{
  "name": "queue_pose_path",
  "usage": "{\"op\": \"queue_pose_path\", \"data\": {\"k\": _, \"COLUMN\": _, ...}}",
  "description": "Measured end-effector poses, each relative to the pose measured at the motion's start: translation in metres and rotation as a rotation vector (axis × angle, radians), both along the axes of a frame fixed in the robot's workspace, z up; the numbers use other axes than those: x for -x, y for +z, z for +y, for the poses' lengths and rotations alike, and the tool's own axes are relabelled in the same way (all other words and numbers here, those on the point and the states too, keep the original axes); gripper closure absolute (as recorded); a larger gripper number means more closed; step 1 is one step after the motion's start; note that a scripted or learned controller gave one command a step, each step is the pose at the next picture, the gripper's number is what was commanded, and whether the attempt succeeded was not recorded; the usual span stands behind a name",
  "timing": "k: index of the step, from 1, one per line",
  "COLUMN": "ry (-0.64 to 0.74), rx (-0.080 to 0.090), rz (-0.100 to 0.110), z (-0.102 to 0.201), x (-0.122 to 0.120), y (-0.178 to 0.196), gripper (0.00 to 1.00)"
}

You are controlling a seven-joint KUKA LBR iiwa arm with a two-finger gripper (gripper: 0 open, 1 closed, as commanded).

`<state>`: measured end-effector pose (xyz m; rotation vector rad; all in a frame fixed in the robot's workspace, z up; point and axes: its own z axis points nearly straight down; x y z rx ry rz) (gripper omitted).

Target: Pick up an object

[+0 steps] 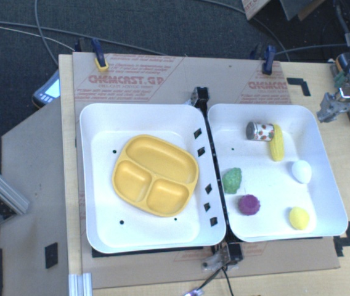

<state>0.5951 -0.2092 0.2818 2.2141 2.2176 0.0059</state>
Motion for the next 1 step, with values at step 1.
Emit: {"op": "queue_pose_path", "data": {"k": 1, "ry": 0.004, "rx": -0.005, "rz": 0.008, "z": 0.0499, "x": -0.0020, "y": 0.0032, "gripper": 1.00}}
